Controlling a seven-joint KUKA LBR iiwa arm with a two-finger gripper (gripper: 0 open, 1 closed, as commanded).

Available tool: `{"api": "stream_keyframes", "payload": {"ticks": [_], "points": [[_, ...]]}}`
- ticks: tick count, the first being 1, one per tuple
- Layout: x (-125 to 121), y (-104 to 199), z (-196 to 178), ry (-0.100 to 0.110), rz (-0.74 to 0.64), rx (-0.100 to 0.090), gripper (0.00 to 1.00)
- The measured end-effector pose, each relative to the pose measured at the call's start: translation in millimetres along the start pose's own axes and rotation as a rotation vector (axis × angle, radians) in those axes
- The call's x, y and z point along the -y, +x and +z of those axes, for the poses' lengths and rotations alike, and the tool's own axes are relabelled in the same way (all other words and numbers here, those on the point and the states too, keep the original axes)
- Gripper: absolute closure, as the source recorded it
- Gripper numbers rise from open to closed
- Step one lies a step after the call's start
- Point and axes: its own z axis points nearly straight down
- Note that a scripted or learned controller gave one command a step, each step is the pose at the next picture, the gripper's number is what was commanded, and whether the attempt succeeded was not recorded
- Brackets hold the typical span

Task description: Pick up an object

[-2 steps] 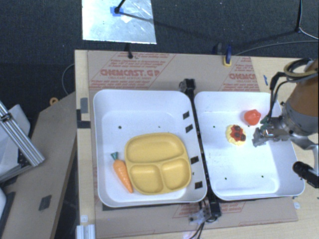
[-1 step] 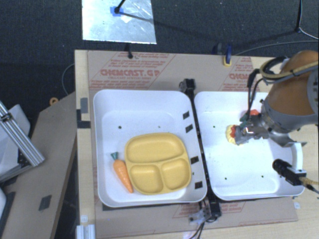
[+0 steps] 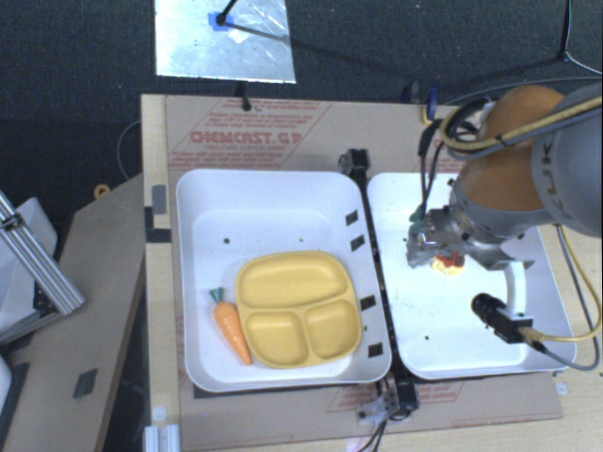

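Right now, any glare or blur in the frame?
Camera view: strong glare on the foil sheet at top; an orange-red glow beside the end effector washes out detail there; left bin, yellow tray and carrot evenly lit, sharp, soft shadows.

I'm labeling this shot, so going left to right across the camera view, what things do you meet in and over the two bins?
Carrot → yellow tray, both in the left bin → divider between the bins → gripper over the right bin, with something small and orange-red just beneath it.
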Motion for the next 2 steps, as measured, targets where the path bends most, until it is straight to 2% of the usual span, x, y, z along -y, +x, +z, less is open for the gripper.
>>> {"api": "stream_keyframes", "payload": {"ticks": [1, 2], "points": [[-20.3, 59.2, -11.0, -0.002, 0.000, 0.000, 1.00], [-40.2, 112.3, -3.2, 0.000, 0.000, 0.000, 1.00]]}}
